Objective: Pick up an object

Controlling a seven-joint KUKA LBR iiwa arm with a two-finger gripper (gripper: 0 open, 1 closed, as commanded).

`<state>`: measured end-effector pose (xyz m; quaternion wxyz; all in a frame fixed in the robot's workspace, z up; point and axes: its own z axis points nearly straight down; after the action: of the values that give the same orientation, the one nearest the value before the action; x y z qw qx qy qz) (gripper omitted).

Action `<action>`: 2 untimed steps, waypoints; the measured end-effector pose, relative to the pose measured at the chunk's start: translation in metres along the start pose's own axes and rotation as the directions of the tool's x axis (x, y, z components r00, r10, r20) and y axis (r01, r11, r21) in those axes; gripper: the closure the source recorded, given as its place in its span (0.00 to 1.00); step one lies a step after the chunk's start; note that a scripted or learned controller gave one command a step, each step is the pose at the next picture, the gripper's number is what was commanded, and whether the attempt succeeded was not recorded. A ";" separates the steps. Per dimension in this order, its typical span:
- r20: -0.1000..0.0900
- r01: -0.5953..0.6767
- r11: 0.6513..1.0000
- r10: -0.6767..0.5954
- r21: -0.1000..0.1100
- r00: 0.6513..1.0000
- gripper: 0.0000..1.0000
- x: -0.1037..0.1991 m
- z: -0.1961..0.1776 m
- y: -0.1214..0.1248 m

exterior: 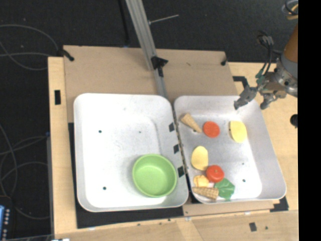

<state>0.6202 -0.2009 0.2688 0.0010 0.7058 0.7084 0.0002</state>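
I see the end effector (254,99) with fingers spread open and gripping nothing, poised over the far right rim of the right shallow white bin (268,149), with the pale yellow rounded toy piece (237,131) lying just below it.

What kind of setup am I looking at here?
Probably a lab bin-picking bench: two white bins on a board, toy food such as a tomato, a green bowl, and loose cables on the floor.
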 end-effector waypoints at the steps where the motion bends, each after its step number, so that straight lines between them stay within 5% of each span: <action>1: 0.001 0.000 1.000 0.000 0.000 1.000 0.00 0.000 0.000 0.000; 2: 0.002 -0.004 1.000 0.004 0.005 1.000 0.00 -0.001 0.042 -0.003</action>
<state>0.6169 -0.2024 0.2268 0.0000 0.7072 0.7071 -0.0022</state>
